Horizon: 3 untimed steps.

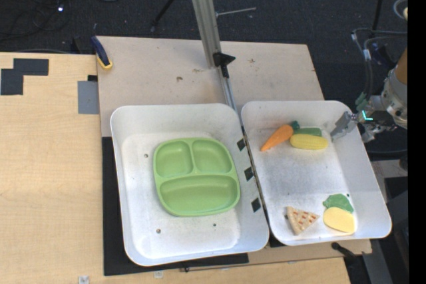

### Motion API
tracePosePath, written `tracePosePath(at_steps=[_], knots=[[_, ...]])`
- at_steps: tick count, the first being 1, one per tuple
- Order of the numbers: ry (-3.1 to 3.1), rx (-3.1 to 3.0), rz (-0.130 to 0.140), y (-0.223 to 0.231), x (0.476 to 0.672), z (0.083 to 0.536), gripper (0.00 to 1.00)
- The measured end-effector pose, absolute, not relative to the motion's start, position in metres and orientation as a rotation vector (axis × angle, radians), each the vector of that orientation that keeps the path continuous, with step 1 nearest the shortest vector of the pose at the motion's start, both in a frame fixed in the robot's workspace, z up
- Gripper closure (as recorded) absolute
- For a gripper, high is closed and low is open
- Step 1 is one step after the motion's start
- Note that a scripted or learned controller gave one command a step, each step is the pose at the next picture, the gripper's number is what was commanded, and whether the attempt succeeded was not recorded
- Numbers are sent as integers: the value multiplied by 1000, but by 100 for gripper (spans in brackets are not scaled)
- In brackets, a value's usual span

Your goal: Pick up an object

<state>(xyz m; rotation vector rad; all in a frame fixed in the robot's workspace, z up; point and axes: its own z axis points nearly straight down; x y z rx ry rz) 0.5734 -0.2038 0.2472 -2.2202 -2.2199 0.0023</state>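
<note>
The bench (pixel 266 70) holds two white bins side by side. I will tell where things are from the green plate (pixel 196 176).

The left bin (pixel 133 209) is the one with the green plate in it. The plate has three parts and sits in the middle of that bin.

The right bin (pixel 313 176) is just to the right of the plate's bin. In it, up and to the right of the plate, a toy carrot (pixel 277 137) lies tilted. A toy corn cob (pixel 309 141) touches the carrot's thick end, farther from the plate. Lower down, to the right of the plate, a toy pizza slice (pixel 301 219) lies flat. A yellow toy fruit with a green leaf (pixel 339 216) sits just past it.

My hand (pixel 345 123) is far right of the plate, over the top right rim of the right bin, near the corn. I cannot tell if my hand is apart or together. Nothing is in it.
</note>
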Motion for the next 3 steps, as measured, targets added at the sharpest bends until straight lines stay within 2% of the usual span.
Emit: tracePosePath(at_steps=[1,2,3], knots=[[-2221,-2221,1,-204,574,248,0],[-2216,-2216,7,-206,568,185,0],[-2217,-2217,5,-205,567,141,0]])
